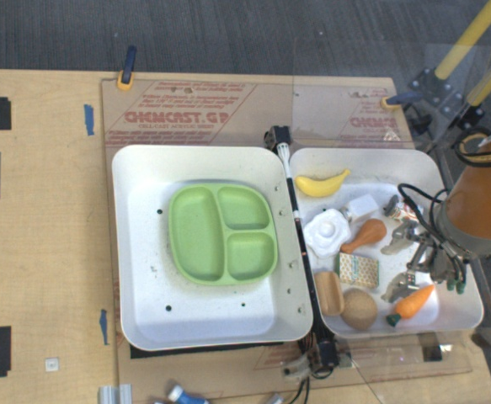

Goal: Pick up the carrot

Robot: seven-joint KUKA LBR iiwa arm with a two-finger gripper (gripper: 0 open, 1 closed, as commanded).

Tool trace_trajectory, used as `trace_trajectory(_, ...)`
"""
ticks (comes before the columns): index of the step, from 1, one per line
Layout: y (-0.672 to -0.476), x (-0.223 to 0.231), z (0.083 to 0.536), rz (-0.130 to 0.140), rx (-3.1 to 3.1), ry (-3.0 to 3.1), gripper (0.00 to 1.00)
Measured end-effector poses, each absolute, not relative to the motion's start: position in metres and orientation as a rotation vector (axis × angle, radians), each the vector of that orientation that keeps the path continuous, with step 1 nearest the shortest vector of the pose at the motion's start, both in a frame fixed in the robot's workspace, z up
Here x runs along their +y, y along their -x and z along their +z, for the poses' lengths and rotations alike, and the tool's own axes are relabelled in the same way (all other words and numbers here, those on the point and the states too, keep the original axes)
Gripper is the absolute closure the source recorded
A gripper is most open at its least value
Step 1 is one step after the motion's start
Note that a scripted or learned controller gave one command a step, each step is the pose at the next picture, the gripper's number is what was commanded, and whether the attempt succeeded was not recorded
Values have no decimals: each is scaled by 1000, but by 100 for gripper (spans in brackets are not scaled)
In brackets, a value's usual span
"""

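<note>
Cables and metal links clutter the gripper [407, 283], so whether its fingers are apart or together cannot be told. Just below it — touching or nearly so — the carrot [413, 302] lies tilted in the right bin's [464, 314] near right corner.

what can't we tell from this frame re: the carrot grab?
- Grip state: the two-finger gripper sits just above the orange carrot with a green tip, but cables and metal parts clutter the camera view, so contact with the carrot cannot be judged.
- The grey arm with an orange band is cut off by the right edge.
- The small patterned square packet: its print is too small to read.
</note>
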State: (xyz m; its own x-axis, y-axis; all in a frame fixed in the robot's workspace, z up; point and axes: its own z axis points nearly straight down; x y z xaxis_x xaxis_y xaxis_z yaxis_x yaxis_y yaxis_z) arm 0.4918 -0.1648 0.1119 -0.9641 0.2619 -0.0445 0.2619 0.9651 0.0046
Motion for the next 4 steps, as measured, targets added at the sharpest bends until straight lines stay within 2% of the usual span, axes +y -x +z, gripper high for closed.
trace_trajectory(1,-485,-181,89,1,3121,-88,0)
trace_trajectory(2,-491,-182,102,-4,3097,-99,100)
trace_trajectory(3,-490,-182,101,-2,3099,-99,0)
trace_trajectory(4,-493,-182,112,-4,3085,-108,100)
